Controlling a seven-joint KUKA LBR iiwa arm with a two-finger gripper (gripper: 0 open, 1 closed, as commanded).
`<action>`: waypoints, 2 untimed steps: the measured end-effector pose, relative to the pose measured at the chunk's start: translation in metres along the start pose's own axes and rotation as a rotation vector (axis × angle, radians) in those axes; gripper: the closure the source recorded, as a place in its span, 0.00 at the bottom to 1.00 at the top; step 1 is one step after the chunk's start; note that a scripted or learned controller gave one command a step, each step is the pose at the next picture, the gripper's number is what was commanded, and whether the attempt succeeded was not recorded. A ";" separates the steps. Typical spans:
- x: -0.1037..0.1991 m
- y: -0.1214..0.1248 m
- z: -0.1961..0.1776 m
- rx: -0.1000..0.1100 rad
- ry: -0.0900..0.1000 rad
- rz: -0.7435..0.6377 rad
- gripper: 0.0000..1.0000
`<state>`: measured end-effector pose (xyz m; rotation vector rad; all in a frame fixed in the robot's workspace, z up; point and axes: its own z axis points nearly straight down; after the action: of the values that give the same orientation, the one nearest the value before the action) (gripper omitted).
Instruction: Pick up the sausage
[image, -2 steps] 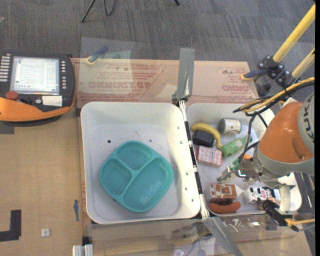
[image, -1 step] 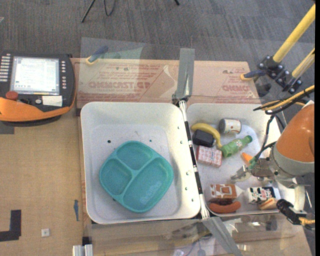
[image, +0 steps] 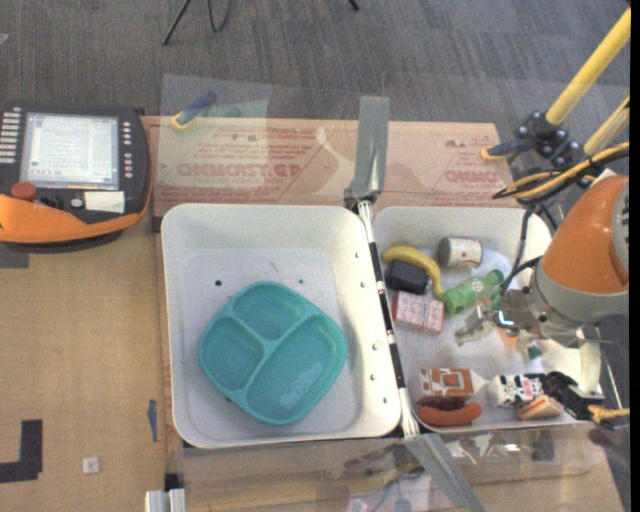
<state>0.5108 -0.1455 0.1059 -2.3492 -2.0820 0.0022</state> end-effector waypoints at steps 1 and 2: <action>0.035 -0.034 0.020 -0.009 -0.003 -0.015 0.00; 0.027 -0.035 -0.014 0.000 -0.001 -0.022 0.00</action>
<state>0.4795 -0.1145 0.1195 -2.3264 -2.1085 0.0028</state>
